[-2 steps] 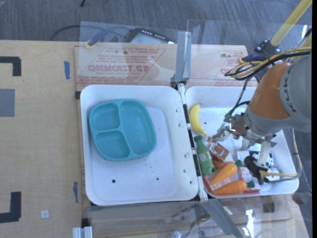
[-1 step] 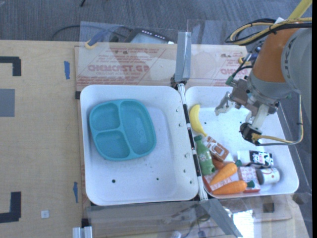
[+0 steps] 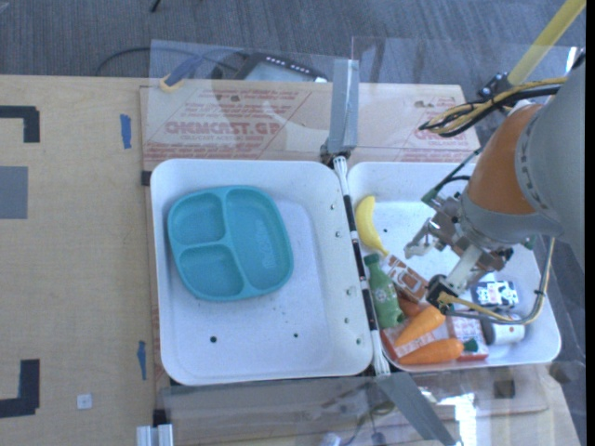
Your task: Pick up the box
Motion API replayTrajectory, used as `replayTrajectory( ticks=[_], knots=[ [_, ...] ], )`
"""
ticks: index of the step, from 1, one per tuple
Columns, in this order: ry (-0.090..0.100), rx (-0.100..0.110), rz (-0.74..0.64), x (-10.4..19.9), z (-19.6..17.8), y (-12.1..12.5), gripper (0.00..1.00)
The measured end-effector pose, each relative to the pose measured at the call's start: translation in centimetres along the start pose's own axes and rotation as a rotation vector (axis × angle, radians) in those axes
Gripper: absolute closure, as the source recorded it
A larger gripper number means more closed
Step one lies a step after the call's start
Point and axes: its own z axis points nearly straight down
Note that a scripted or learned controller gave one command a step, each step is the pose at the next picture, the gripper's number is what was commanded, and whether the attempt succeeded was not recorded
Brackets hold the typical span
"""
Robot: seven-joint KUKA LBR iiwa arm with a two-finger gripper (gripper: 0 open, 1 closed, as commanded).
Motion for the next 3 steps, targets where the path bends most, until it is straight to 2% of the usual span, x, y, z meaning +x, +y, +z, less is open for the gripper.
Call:
replayTrajectory(
  ticks=[1,2,3],
  knots=[
    [0.001,-0.005,0.221,0.7,-6.9,-2.2,0.00],
    [0.000,-0.005,0.198,-2.4,-12.2,-3.3,0.00],
    [0.000,-0.005,0.331,4.3,-9.8,1.1,0.00]
  ],
)
